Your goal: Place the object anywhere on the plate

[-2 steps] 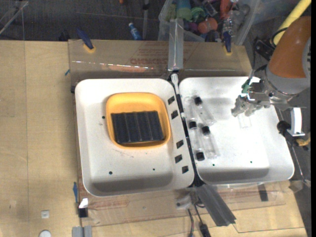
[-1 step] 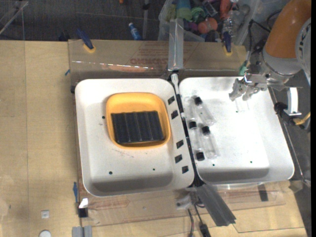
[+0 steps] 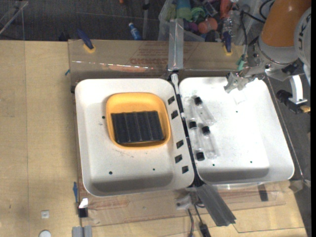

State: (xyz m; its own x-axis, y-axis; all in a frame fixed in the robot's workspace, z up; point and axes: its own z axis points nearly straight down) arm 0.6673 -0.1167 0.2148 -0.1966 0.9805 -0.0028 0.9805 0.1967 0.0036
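Closest to the lens, a dark grey bar (image 3: 216, 209) juts out from under the seam where the two bins meet, lying at a slant on the wooden bench (image 3: 29, 132). Behind it sit the left bin (image 3: 94, 174) and the right bin (image 3: 247, 149), touching along their inner edges, with a row of small black tabs (image 3: 178, 130) running down that seam.

An orange plate (image 3: 138, 98) lies flat in the middle of the left bin. On it rests a black ribbed slab (image 3: 137, 126), flat, its ribs running front to back, wholly inside the plate's rim and covering most of the floor of the plate.

A cluster of clear plastic pieces with black caps (image 3: 200, 127) lies in the right bin, along its left side, just beside the seam.

The gripper (image 3: 236, 83) hangs over the far edge of the right bin, well apart from the plate and from the clear pieces. Whether it is apart or together cannot be told at this angle, and nothing is visibly held in it. The arm's orange band (image 3: 284, 14) shows above it at the top right. Behind the bins stands a clear tote of coloured toys (image 3: 207, 4).
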